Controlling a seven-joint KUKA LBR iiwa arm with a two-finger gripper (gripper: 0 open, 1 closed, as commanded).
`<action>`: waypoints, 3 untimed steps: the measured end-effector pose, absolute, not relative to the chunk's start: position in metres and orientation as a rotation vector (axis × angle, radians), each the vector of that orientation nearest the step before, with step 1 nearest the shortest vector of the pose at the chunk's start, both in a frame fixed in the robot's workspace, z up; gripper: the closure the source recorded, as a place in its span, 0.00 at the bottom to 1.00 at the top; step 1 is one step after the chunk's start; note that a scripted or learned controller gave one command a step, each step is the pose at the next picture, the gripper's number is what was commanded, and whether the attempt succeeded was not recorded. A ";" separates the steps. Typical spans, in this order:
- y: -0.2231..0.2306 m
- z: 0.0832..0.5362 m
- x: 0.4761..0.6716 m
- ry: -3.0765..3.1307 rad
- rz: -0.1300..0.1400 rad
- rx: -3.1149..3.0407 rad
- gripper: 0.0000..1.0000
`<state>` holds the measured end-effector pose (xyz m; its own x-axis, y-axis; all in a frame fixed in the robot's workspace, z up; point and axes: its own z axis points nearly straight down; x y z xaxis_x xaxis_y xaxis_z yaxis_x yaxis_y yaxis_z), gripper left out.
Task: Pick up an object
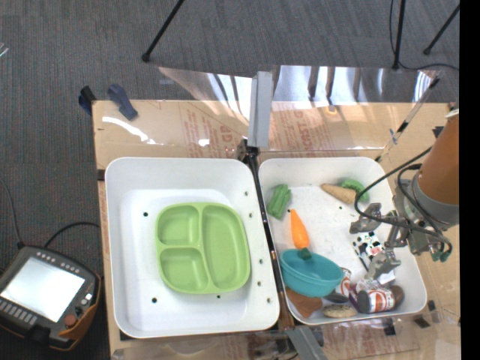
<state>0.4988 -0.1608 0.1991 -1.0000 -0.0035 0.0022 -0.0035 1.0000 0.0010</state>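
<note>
The gripper (379,255) hovered low over the right bin (330,167), above a small black-and-white toy (367,244) lying near a can (377,299). Whether the fingers were parted or closed could not be determined. The toy appeared light and rigid; a grip across its narrow body would suit. The carrot (299,229) and teal bowl (309,273) lay close beside it.

I work in a robotics lab. My desk (187,130) is a cardboard-covered surface bearing two white bins (124,201), standing on grey office carpet (75,36). Black tripod legs (169,22) stand behind it, a clear panel (337,85) rises at its back edge, and a teach pendant (46,291) with a lit screen lies on the floor.
</note>
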 end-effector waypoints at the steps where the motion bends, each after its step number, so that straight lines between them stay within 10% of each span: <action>1: -0.118 0.099 0.488 -3.140 -0.002 -0.131 0.00; 2: -0.102 0.088 0.577 -3.109 -0.002 -0.468 0.00; 3: -0.078 0.087 0.627 -3.089 0.000 -0.550 0.00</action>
